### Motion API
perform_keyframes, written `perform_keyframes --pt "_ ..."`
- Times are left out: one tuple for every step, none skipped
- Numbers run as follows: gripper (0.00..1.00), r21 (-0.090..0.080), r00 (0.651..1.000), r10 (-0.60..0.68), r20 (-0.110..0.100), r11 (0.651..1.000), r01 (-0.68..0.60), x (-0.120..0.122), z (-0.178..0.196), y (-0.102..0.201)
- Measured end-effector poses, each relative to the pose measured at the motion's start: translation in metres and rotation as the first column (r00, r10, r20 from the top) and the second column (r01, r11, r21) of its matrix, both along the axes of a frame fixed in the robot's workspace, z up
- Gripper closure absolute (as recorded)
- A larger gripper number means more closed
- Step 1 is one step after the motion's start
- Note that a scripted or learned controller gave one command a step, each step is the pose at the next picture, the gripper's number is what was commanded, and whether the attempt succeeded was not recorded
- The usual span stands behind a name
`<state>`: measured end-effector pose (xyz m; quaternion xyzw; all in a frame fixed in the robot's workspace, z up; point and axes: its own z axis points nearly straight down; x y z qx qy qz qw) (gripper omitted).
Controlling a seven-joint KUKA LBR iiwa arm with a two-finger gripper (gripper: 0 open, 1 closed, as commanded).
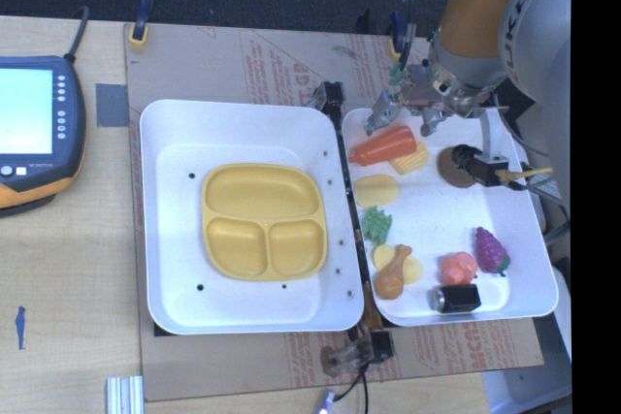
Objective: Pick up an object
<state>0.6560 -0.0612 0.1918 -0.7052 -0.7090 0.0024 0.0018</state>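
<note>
- glossy black cylinder [455, 298] lies nearest, at the right bin's [529, 238] near rim, beside a round red-orange fruit [458, 266] and bumpy purple grapes [491, 250].
- smooth orange carrot [382, 146] sits far-left in that bin; the gripper [408, 115] hangs over it, fingers spread, pinching nothing.
- yellow sectioned tray [264, 219] fills the left bin [165, 228], on cardboard [233, 63].

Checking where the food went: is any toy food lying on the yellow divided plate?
No, the yellow divided plate in the left bin bears nothing, and the orange carrot lies in the right bin.
</note>
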Motion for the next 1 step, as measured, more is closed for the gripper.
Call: perform_keyframes --pt "0.00 0.000 1.000 -0.001 0.002 1.000 0.001 0.0002 0.0001 -0.0068"
